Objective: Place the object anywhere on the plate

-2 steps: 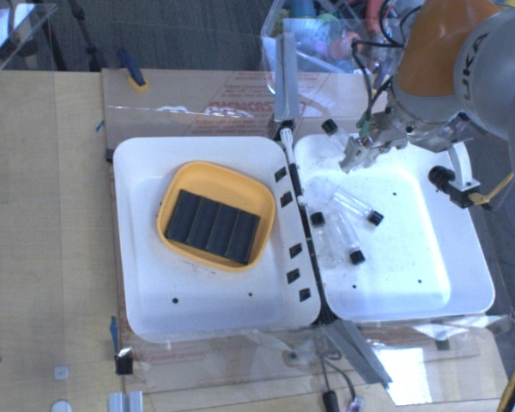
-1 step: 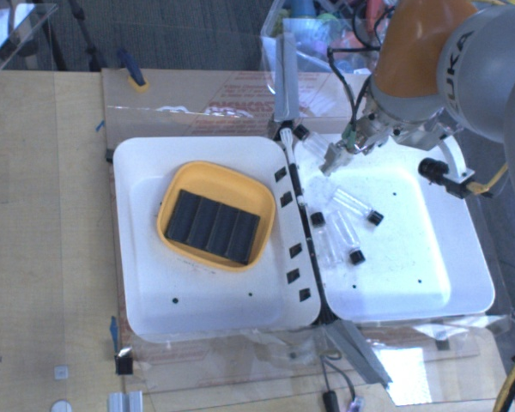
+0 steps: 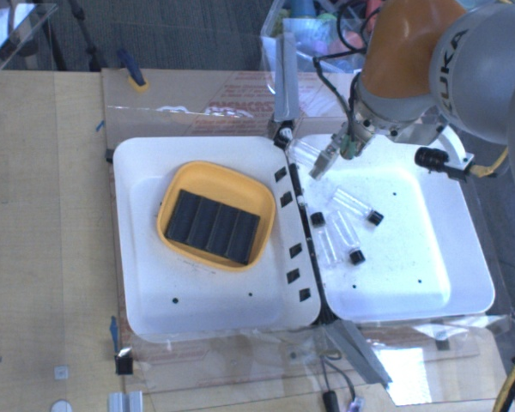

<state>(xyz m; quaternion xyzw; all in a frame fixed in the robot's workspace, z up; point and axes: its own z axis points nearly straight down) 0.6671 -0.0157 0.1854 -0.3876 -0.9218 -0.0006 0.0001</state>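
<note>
The gripper [image 3: 320, 165] hangs over the back-left corner of the right-hand bin [image 3: 429, 273], its slim fingers slanting down and to the left from the wrist; whether they are parted or closed cannot be told here, and nothing is seen between them. Just beside and below the tips lie the task's objects, several clear tubes with black caps: one tube [image 3: 357, 204] lies nearest the claw, its long axis running from upper left to lower right with the black cap at the lower-right end; a second tube [image 3: 343, 240] lies below it on a similar slant, cap again toward the lower right; a third tube [image 3: 323, 234] lies close to the bin's left wall, nearly along the wall, with its cap at the upper end. Further out, across the dividing walls, the left-hand bin [image 3: 137, 299] holds the yellow plate [image 3: 173, 197], on which a ribbed black block [image 3: 215, 226] already rests. The step in hand appears to be the approach to a grasp. It would be done well by descending on the nearest tube at its mid-length, with the fingers set across the long axis rather than along it, since a clear, round tube is likely to roll or slip; the neighbouring tubes and the wall leave little room.
</note>
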